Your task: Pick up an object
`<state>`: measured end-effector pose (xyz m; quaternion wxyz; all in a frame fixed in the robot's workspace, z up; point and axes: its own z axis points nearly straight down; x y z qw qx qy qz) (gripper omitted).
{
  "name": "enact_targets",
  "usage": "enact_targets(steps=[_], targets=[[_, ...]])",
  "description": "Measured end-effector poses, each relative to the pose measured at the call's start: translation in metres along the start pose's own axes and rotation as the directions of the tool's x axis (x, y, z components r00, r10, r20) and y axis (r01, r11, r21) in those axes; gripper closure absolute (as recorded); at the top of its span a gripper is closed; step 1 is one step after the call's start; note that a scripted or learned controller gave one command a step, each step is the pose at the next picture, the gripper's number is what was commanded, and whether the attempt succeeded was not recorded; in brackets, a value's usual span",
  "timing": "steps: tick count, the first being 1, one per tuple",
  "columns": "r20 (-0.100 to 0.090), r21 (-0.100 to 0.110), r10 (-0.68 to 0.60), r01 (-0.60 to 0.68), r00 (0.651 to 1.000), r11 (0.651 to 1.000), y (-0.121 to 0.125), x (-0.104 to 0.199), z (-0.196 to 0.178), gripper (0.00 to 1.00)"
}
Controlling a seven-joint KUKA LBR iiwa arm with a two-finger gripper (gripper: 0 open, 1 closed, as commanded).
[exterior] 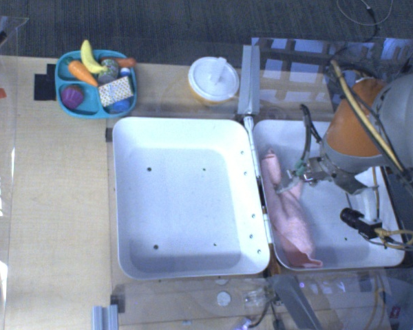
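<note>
The grey arm (399, 115) with its orange band (354, 129) reaches in from the right over the right white bin (330, 243). Its tool (294, 177) sits low at the upper part of a pink cloth (292, 222), which lies stretched along that bin's left wall, from near the upper left corner down to the lower left. The tool's tips are at or just above the cloth where it bunches — how far apart they stand cannot be told from this slant, nor whether any fabric is between them. A black cable (306, 126) loops up from the tool's body, and a yellow hose (361, 112) runs across the orange band.

The left white bin (186, 198) sits just beside the right one, their rims meeting along a narrow divider (258, 184).

On the bench (48, 205) behind the left bin stands a blue compartment tray (96, 84) with toy food: a yellow banana (89, 59), an orange carrot (81, 72), a purple piece (72, 96) and a speckled block (117, 90). Just to its left lies a black square (45, 86). Near the bins' shared back corner rests a round white lid on a yellow container (213, 80).

No brand, label or writing is legible anywhere.
</note>
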<state>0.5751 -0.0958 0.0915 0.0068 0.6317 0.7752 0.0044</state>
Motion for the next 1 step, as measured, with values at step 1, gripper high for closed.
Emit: enact_targets(steps=[1], targets=[[0.003, -0.005, -0.151, 0.151, 0.988, 0.988, -0.0311, 0.0076, -0.0012, 0.0]])
